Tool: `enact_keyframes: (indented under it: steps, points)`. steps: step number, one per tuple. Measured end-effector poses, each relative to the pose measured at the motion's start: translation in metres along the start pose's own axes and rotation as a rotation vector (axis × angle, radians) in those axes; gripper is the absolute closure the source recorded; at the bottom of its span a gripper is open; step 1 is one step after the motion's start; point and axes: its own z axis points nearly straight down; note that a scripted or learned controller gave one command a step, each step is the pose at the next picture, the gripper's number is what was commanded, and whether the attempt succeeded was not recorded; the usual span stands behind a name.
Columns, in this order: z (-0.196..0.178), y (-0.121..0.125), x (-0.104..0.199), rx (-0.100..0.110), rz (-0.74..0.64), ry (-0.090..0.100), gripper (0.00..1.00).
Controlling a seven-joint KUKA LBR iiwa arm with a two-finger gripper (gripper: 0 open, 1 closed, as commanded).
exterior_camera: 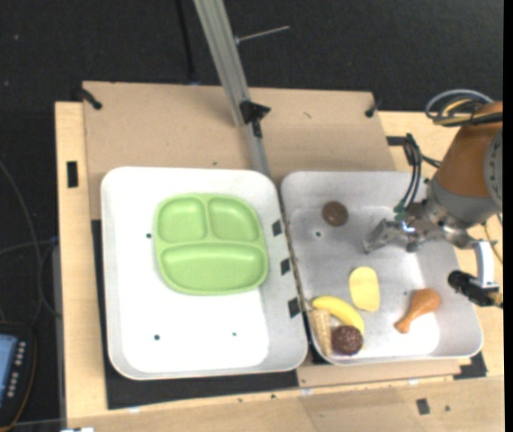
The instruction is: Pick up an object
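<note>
Tool over the right bin, toy food below it

The tool (390, 235) hangs in the right bin (459, 345), fingers spread apart and holding nothing. Below and to its right, the drumstick (418, 309) lies slantwise, thick end up-right. The banana (337, 311) lies below-left, angled down-right. No readable writing appears on any item.

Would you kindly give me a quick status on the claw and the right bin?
Claw low over right bin, nothing between its fingers. Nearest: brown round piece, yellow slice. Drumstick, banana near front. Nothing blocking.
</note>
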Motion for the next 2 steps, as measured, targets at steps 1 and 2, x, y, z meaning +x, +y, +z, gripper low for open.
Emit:
enact_keyframes:
  steps: [1,2]
  points:
    - [-0.015,0.002,-0.002,-0.008,0.002,-0.002,1.0]
    - [-0.08,0.003,0.0,-0.011,-0.004,-0.002,1.0]
